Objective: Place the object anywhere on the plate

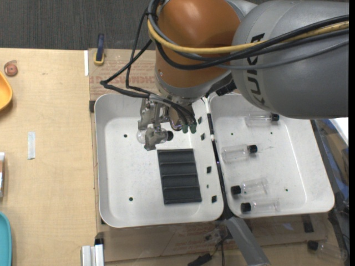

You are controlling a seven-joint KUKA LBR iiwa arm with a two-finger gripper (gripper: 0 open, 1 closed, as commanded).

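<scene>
A black ribbed plate (178, 175) lies flat in the left white bin (116, 204), right of its middle. My gripper (152, 136) hangs over that bin just above the plate's far left corner, under the orange wrist band. Cables and metal parts crowd it, and I cannot make out anything held in it. Several clear vials with black caps lie in the right bin (310, 198): one at the far side (260, 119), one in the middle (239, 152), and two near the front (252, 195).
The grey arm covers the far part of both bins. On the wooden bench to the left are an orange object (3, 93), a small pink disc (10, 68), a small clear piece (31, 146) and a teal item (3, 240). A blue-handled clamp (100, 49) sits behind the left bin.
</scene>
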